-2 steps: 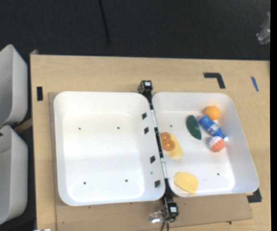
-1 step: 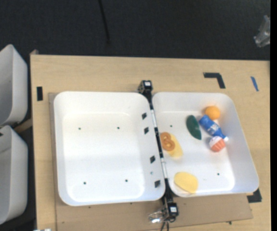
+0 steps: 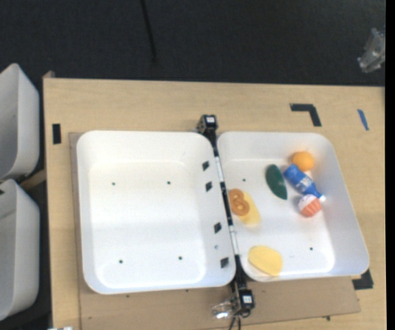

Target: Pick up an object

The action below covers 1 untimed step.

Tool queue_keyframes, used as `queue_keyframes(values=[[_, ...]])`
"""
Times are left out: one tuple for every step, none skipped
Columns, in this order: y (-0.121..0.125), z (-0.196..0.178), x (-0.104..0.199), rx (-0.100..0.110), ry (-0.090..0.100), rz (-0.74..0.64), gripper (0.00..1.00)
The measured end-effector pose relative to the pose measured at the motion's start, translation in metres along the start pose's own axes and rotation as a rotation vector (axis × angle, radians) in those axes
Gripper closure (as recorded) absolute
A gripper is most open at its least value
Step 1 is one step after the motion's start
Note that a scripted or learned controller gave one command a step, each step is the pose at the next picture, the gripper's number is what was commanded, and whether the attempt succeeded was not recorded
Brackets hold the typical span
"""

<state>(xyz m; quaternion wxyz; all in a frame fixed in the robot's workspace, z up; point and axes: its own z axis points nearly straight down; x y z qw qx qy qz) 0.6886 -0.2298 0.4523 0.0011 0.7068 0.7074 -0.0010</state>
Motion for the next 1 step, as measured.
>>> queue_keyframes(values=[[0.0006,-0.0294,0.0011,-0.005,-0.001,-0.006,1.00]])
